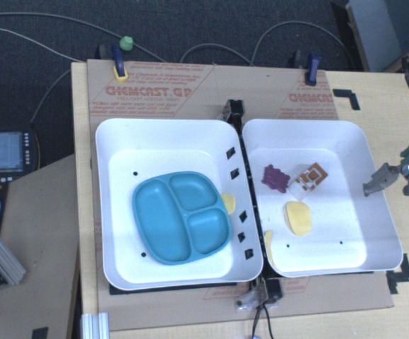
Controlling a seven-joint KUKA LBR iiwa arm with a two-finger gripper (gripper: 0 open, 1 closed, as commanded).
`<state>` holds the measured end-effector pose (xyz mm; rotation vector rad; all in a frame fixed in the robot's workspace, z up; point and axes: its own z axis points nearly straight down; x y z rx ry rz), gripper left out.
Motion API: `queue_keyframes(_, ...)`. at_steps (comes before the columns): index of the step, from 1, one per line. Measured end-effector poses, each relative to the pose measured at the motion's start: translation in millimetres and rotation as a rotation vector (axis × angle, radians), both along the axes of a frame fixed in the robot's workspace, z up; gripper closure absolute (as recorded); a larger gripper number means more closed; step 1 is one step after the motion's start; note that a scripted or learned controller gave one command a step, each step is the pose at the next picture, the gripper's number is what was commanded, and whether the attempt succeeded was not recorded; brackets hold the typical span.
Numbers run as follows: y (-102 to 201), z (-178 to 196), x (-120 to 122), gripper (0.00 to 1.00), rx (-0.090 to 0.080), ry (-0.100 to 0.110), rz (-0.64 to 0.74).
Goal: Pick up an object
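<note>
The right bin [374,224] holds three small objects. A purple jagged piece [275,178] lies left of centre, a brown and white block [311,177] sits just to its right, and a pale yellow oval piece [299,218] lies below them. At the view's right edge the gripper [388,179] hangs over the right bin's right rim, well clear of the objects, with nothing seen in it. Most of the arm is cut off by the frame edge.
The left bin [112,189] carries a blue divided plate [181,216] with a small yellow piece [228,203] tucked at its right side. Another yellow sliver [268,240] sits at the wall between the bins. Clamps and cables lie along the board's far edge.
</note>
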<state>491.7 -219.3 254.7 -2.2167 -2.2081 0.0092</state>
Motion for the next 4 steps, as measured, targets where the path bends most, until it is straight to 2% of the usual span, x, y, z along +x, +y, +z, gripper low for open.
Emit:
queue_keyframes(1,0.7,6.3,2.6,0.00,-0.004,-0.012,0.005)
queue_keyframes(2,1.7,-56.4,5.5,0.00,-0.001,-0.007,0.004)
queue_keyframes(3,5.0,-99.4,2.6,0.00,-0.001,-0.007,0.004)
queue_keyframes(4,9.0,-159.4,9.1,0.00,-0.001,-0.008,0.005)
